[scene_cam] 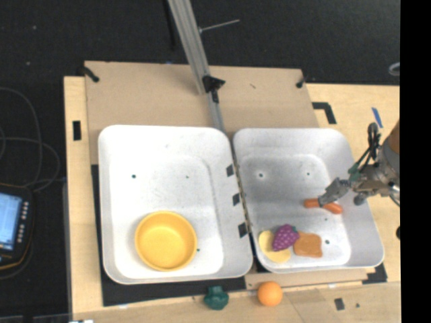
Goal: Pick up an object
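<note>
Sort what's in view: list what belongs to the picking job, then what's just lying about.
Job: gripper; small orange piece by its tip; purple grapes, yellow slice, orange chunk in the right bin; yellow bowl in the left bin.

Lying about: orange ball, green thing on the bench.

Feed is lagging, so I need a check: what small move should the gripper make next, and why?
Probably lower a little and close. The gripper sits over the small orange carrot-shaped toy in the right white bin, but no grasp is visible.
</note>
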`<state>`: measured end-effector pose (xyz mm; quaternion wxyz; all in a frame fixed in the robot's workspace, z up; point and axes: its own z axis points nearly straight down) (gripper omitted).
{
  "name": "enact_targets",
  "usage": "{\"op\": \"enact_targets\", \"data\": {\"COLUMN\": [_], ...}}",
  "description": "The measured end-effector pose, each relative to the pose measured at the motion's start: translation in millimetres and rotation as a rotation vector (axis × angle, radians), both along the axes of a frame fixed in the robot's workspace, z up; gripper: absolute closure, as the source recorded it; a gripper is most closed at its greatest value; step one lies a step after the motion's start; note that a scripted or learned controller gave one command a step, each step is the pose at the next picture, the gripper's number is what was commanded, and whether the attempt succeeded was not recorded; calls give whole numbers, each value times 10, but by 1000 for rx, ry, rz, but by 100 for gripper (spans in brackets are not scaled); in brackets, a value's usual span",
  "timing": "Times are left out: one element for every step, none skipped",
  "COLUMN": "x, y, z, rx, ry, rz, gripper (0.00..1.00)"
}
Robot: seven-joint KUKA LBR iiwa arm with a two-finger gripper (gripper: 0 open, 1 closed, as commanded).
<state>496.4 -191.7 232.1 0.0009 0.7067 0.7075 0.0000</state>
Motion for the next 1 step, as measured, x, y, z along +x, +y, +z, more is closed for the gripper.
{"op": "enact_targets", "data": {"x": [60], "y": [-49], "z": [-571], "rx": [0], "ry": [0], "rz": [-1], "gripper": [0]}}
